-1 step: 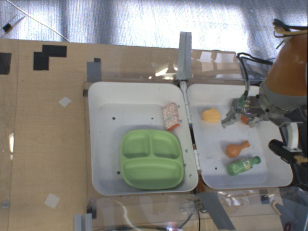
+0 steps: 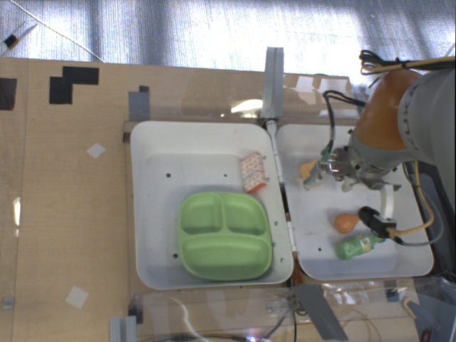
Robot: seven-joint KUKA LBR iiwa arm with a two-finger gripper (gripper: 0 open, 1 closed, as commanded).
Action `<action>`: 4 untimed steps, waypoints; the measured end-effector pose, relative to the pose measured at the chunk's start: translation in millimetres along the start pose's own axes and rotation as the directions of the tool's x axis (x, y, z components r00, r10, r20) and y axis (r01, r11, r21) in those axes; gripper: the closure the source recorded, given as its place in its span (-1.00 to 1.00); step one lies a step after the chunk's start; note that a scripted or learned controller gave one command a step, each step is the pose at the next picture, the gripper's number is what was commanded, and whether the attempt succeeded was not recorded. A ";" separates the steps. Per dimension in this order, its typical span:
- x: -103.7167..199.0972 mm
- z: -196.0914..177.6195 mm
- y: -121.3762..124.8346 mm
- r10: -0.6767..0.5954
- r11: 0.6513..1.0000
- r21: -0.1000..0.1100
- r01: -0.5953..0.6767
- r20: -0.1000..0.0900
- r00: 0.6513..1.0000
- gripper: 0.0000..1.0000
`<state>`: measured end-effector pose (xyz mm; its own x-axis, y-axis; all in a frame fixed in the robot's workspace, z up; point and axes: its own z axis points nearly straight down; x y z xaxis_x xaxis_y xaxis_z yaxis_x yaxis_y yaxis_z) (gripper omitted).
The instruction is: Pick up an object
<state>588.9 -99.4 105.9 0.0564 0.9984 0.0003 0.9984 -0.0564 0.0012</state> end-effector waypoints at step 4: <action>-56.8 17.2 27.5 0.116 0.993 -0.007 -0.116 0.000 0.993 1.00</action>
<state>613.1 -157.6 88.7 0.1715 0.9852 0.0003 0.9851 -0.1715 0.0083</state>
